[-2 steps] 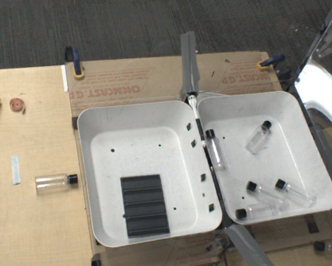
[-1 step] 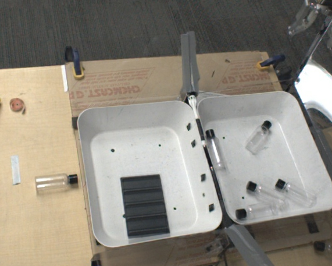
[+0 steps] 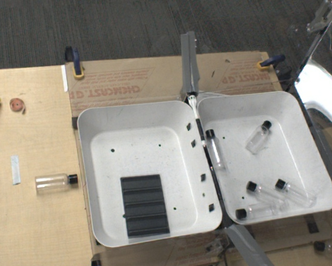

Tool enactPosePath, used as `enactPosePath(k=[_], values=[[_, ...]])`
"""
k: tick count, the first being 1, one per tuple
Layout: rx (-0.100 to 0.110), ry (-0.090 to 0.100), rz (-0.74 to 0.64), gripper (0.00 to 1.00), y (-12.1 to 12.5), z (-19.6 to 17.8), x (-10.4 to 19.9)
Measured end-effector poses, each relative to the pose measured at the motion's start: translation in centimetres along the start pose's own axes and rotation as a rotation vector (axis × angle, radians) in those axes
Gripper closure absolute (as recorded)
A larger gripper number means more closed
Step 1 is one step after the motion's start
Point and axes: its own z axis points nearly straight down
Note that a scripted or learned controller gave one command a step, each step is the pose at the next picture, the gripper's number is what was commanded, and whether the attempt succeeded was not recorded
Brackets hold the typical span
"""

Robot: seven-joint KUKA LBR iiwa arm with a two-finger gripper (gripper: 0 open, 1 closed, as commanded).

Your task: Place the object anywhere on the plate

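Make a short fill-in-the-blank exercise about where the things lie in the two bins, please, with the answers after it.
1. The black ribbed plate lies in the ____ bin as the camera sees it.
2. The clear vials with black caps lie in the ____ bin.
3. One more clear bottle lies on the bench, ____ the bins.

Missing words: left; right; outside

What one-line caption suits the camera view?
Five clear vials lie in the right bin; a dark ridged plate sits in the left bin.

Black ribbed plate (image 3: 144, 206), left bin
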Motion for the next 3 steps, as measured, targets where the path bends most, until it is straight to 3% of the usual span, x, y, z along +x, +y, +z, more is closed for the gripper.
enactPosePath(k=[1,2,3], values=[[0.002,0.0,0.148,0.0,-0.5,0.0,-1.7],[0.002,0.0,0.346,0.0,-2.5,0.0,5.4],[0.001,0.001,0.385,0.0,-0.3,0.0,-1.9]])
